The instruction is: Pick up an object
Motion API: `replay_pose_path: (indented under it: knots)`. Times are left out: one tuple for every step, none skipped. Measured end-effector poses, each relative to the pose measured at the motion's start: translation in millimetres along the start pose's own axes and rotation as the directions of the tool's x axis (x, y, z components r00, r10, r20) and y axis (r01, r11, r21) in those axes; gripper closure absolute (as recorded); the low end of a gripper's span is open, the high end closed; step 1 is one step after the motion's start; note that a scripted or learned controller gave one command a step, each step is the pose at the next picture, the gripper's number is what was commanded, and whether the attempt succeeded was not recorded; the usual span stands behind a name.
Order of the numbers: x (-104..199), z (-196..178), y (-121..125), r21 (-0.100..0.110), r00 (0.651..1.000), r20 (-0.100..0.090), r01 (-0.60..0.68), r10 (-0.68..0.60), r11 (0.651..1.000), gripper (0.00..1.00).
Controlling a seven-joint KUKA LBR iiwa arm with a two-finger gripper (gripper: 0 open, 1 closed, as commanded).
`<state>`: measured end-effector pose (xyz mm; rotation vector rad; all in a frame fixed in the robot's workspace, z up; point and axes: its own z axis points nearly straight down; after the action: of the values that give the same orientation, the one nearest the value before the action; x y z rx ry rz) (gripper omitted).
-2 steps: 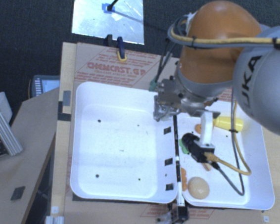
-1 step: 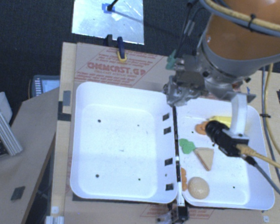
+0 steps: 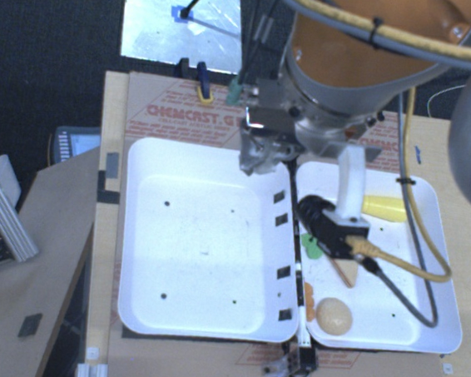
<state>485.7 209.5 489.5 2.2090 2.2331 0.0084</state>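
The claw (image 3: pixel 262 154) hangs over the far rim of the bin on the view's left (image 3: pixel 145 216), right at the corner beside the divider. Released or clenched? From this angle I cannot tell, and nothing shows in its grip.

Here's what matters: every candidate sits on the other side of that divider, in the bin on the view's right (image 3: pixel 431 275). So the move runs across to the view's right and back toward the near edge.

Nearest looks like the small green scrap (image 3: pixel 311 249), flat and just beside the divider. Next to it lies a thin brown stick (image 3: pixel 342 272), its long axis slanting from far-left to near-right. It's slim and low, a tricky pinch by my reckoning.

Further toward the near edge there's a little orange piece (image 3: pixel 309 300), lying lengthwise along the divider. Close beside it sits a tan egg-shaped ball (image 3: pixel 333 316), smooth and rounded, likely to roll.

Off at the far side rests a yellow piece (image 3: pixel 384 209), smooth, long axis running across the view.

Both bins are white, shallow and glossy, set on printed cardboard (image 3: pixel 185 113) over the tabletop (image 3: pixel 113 120).
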Motion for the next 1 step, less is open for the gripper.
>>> replay_pose_path:
  knots:
    - [24.7,-47.0,97.1,-0.006,1.000,0.001,-0.010,0.010,1.000,1.00]
